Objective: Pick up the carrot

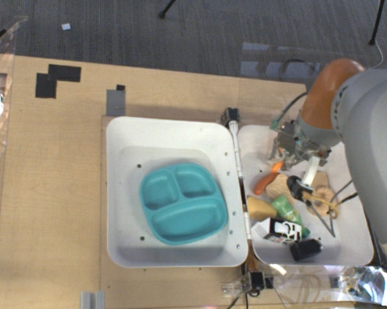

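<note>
Carrot (267, 181) looks light, stiff, slick plastic, so I'd pinch mid-length; whether the gripper (291, 155) just above grips anything, I cannot tell.

No readable writing anywhere on the bench.

The small black-and-white packet (285, 229) in the right bin (356, 244) carries some print, but it is too small and blurred to make out. The black squares (56, 79) stuck on the wooden benchtop (51, 195) are plain patches with no letters or numbers on them.
</note>
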{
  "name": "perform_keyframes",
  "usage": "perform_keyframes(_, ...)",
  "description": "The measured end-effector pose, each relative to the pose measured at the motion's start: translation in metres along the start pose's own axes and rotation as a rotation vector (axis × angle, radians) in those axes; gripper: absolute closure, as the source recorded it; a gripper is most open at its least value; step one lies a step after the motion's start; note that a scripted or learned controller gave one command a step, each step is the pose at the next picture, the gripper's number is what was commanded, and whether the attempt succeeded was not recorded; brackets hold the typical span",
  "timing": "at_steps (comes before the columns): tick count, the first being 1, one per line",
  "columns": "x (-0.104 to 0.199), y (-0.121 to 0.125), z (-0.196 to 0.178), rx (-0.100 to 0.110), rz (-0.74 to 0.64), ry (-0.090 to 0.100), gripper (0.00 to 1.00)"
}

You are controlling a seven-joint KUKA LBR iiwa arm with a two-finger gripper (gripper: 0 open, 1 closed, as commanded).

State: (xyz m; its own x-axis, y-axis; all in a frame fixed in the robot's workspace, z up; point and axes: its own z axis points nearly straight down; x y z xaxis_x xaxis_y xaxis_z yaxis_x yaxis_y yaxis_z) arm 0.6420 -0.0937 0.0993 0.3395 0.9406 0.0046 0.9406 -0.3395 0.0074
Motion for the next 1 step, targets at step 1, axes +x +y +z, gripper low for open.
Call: perform_keyframes(1, 0.0702, 0.0086, -0.0924, -0.007, 0.008, 0.004, 1.00)
